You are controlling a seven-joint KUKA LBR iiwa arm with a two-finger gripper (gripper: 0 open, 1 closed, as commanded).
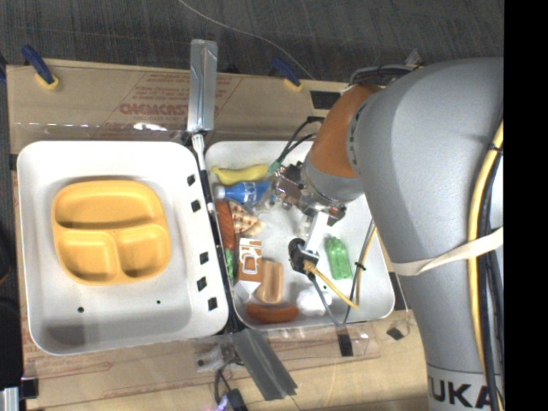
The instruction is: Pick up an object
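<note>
End effector (288, 187) sits low over the upper part of the right bin (377, 268), at the tip of the grey arm (437, 169) that comes in from the right of the frame. It is seen from above and partly hidden by the wrist, so I cannot tell whether it is wide or narrow, and nothing can be seen held in it.

Just to its left lie a yellow banana (242, 174) and, below that, a blue bottle (244, 193), both near the bin's upper left corner. A reddish sausage (224, 221) lies along the left wall, with a small tan ridged piece (248, 223) beside it. Lower down are an orange and white carton (250, 258), a tan roll (271, 281) and a second reddish sausage (272, 313) against the bottom wall. A green packet (336, 257) lies toward the right side, and a white lump (310, 300) sits near the bottom.

In the left of the frame, the left bin (51, 315) holds a yellow divided tray (111, 229). Both bins rest on a cardboard sheet (128, 88) covering the surface.
</note>
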